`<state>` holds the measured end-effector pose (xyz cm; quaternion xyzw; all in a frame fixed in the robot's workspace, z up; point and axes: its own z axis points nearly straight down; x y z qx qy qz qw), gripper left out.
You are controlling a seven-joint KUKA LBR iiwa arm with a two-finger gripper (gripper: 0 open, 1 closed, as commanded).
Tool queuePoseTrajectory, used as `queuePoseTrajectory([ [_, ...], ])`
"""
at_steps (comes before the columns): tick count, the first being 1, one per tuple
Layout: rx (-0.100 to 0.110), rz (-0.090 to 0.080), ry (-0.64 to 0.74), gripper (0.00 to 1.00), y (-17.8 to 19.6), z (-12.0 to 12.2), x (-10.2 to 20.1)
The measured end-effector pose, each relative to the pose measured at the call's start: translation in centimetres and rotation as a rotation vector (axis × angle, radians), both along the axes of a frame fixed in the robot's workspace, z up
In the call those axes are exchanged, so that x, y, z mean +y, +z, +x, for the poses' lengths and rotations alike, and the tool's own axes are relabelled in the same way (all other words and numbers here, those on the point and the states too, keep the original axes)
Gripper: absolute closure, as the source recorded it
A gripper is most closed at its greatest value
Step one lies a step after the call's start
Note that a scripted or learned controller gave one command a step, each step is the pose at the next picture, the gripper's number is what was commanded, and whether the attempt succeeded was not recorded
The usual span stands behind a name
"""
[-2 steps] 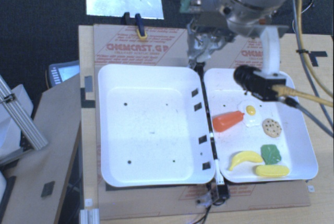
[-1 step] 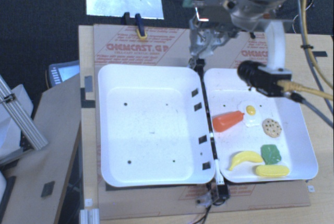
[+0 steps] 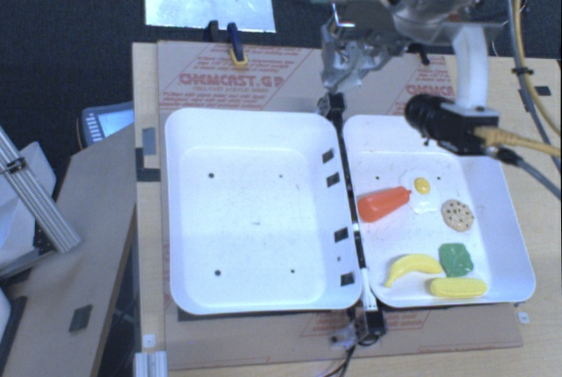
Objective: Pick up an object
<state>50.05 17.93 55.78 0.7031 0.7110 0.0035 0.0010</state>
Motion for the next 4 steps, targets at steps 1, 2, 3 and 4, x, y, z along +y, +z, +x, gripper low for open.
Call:
queuePoseTrajectory([
  [1,-0.002,0.001,0.003,1.0,1.1,0.0,0.0],
  [2,-0.004,0.002,0.006,1.0,2.2,0.1,0.0],
  [3,-0.006,0.003,0.009,1.0,3.4,0.1,0.0],
  [4,-0.008,0.004,0.011,1.0,4.5,0.1,0.0],
])
